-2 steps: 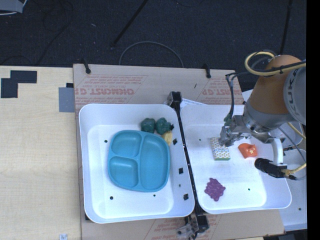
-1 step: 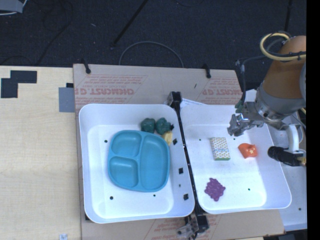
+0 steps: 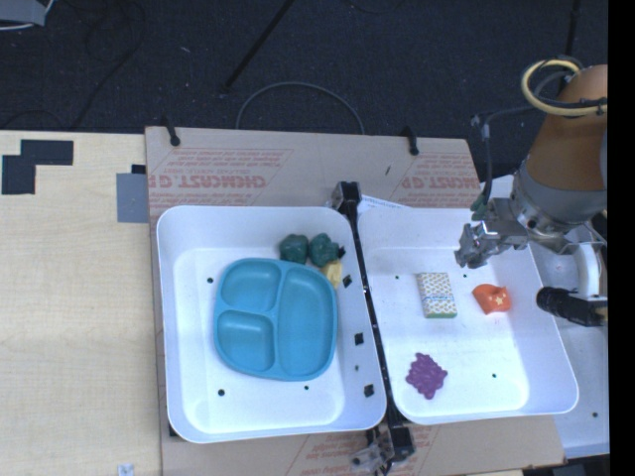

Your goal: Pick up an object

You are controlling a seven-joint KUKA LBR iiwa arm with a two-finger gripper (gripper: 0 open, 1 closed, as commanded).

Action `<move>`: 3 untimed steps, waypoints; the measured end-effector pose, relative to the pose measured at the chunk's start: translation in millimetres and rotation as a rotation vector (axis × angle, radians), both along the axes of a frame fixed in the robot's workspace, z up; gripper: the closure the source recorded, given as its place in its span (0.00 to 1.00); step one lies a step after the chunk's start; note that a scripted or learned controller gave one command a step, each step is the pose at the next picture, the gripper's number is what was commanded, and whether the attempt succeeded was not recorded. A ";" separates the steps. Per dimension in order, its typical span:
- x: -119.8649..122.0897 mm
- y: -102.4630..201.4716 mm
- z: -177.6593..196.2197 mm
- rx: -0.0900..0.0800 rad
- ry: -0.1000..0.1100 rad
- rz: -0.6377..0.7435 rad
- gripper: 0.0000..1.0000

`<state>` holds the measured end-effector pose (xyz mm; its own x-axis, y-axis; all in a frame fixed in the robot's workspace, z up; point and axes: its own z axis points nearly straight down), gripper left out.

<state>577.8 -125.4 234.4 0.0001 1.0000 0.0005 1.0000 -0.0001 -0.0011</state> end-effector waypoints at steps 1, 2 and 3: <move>-8.9 49.9 8.5 0.002 0.003 0.003 1.00; -25.5 106.6 9.7 0.002 0.004 0.004 1.00; -30.8 152.8 13.8 0.001 0.003 0.004 1.00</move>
